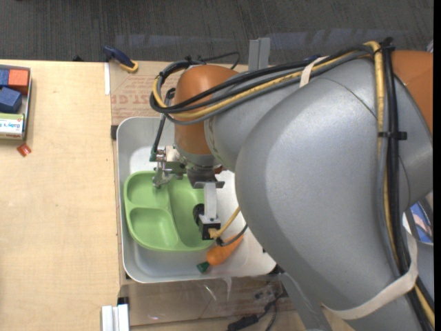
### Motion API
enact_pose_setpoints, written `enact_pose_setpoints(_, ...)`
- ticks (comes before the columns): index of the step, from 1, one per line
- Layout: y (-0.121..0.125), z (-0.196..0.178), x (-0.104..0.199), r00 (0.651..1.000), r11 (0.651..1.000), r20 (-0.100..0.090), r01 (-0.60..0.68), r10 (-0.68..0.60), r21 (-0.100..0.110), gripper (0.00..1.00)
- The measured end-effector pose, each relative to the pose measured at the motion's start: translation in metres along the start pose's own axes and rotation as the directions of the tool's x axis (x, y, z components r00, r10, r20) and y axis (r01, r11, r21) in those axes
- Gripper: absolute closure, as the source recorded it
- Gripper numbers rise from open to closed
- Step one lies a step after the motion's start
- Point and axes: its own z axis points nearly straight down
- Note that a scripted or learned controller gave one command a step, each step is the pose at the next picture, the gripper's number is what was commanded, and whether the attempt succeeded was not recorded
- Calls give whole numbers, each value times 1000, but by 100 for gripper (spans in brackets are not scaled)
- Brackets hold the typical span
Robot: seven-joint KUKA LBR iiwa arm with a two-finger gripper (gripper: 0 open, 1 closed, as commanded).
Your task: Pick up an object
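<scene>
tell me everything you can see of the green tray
The green tray is pale green, glossy and plastic-looking, with rounded corners and raised ridges splitting it into compartments; two show. It lies open side up in the white bin, close to its left wall. The arm hides its right part. The gripper hangs over its upper rim; whether they touch cannot be told. An orange carrot lies just off its lower right corner.

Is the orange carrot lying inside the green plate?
No, the carrot lies in the white bin, just outside the green plate, by its lower right edge.
</scene>
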Motion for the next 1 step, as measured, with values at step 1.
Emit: enact_pose_setpoints(1,-33,-1,0,1000,1000,-3,-4,4,-5,0)
